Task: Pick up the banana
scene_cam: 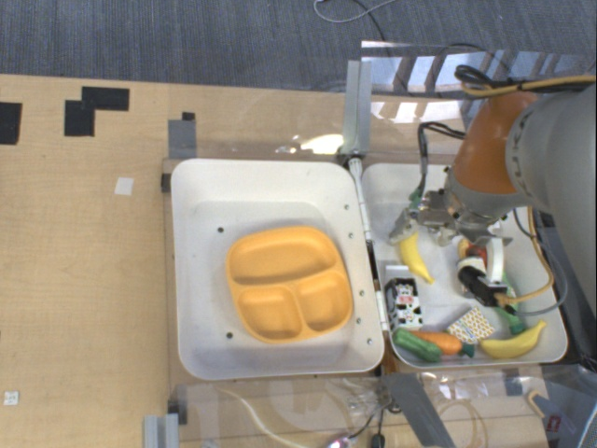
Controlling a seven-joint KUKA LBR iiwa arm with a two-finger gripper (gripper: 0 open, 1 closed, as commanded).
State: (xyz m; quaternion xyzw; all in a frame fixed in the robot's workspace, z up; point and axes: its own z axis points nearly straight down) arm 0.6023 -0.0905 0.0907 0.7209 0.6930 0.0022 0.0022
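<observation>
A yellow banana [416, 258] lies in the right bin [552, 345], near its left wall. My gripper [422, 231] hangs right over the banana's upper end, with its fingers spread and nothing gripped between them. A second, curved banana [514, 342] rests in the bin's front right corner. The grey arm with its orange band [490, 152] reaches in from the right and hides the back of the bin.
An orange divided plate [284, 281] sits in the left bin [196, 343]. The right bin's front holds a carrot [440, 342], a green vegetable [410, 344], a small printed box [403, 301] and a checkered packet [471, 326]. The bin divider [366, 250] runs close to the first banana.
</observation>
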